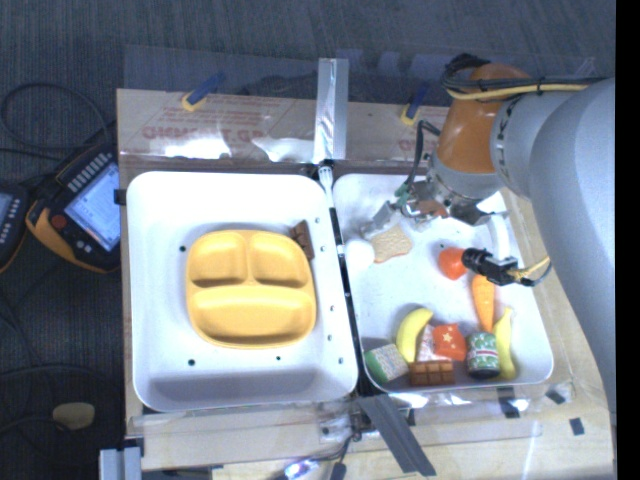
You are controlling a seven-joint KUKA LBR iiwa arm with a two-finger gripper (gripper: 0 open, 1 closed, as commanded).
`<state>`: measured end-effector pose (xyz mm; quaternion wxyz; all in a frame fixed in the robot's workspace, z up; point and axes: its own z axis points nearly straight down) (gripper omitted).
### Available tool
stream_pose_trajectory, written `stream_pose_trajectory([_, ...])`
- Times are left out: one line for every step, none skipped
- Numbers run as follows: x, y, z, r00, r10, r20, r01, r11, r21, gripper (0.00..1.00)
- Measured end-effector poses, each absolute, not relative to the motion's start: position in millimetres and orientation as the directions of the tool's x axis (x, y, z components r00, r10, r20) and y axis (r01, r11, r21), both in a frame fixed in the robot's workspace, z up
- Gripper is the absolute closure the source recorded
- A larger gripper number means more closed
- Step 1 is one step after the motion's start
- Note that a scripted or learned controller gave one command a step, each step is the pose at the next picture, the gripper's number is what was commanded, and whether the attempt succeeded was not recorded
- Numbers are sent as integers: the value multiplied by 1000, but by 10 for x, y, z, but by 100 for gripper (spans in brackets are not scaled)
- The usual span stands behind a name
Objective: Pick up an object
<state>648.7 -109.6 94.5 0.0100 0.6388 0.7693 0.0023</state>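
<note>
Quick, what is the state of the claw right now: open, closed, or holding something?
Claw: cannot be told. It is low in the right bin, just above the slice of bread.

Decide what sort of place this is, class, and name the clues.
Probably a robotics lab test bench: a robot arm reaches over two white bins, toy food fills one, and a control pendant lies nearby.

I see a yellow divided tray (pixel 250 288) in the left bin (pixel 150 368), a teach pendant (pixel 80 213) on the floor far left — cables beside it — and blue clips (pixel 203 90) on the bench's far edge.
</note>
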Motion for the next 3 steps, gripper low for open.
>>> stream_pose_trajectory([6491, -1074, 1036, -184, 983, -7, 983, 185, 17, 100])
stream_pose_trajectory([6491, -1072, 1035, -185, 983, -7, 983, 185, 16, 0])
stream_pose_trajectory([6237, -1080, 945, -305, 952, -9, 952, 305, 20, 0])
